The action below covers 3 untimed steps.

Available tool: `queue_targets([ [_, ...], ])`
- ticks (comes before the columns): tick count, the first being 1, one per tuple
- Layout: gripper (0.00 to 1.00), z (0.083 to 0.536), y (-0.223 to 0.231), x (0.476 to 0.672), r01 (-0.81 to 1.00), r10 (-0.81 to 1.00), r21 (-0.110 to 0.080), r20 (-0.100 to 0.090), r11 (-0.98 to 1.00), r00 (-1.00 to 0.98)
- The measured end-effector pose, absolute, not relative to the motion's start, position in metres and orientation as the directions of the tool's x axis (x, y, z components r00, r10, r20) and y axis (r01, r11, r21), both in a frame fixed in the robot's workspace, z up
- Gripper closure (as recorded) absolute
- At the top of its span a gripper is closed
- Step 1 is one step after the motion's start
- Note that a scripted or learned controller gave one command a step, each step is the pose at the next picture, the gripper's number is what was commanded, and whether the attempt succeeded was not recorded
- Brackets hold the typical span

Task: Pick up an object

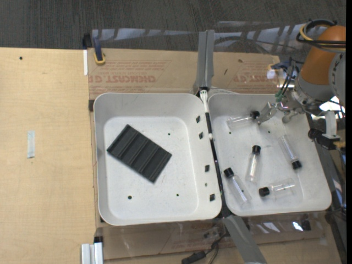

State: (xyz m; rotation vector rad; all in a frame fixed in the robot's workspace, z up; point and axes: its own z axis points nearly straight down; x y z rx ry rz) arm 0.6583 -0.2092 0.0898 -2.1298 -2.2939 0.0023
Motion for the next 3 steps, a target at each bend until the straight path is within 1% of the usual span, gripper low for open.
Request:
queue_targets([
  [3, 0.00, 0.0896, -0.2090, 0.6584, 0.997, 0.997, -0.008, 0.007, 0.074, -0.074],
])
